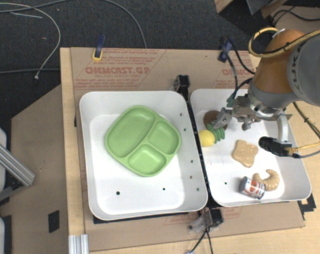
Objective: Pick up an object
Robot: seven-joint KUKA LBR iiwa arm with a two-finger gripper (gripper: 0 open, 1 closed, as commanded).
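Croissant (269, 180) lies roughly upright in view, curving leftward.

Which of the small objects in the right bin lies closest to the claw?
The brown round object, right beside the claw at the bin's left side; the toast-shaped piece, can and croissant lie farther away.

— What is in the left bin (94, 194)?
— A green plate (143, 140) with three parts, lying in the middle.
— And the right bin (300, 187)?
— Near its left edge sit a brown ball (210, 117), a yellow lemon (206, 138) and a green thing (219, 134). A toast piece (245, 153) lies in the middle. A can (252, 187) and a croissant (271, 179) touch near the front edge.
— Where is the gripper (221, 121)?
— Right above the brown ball.
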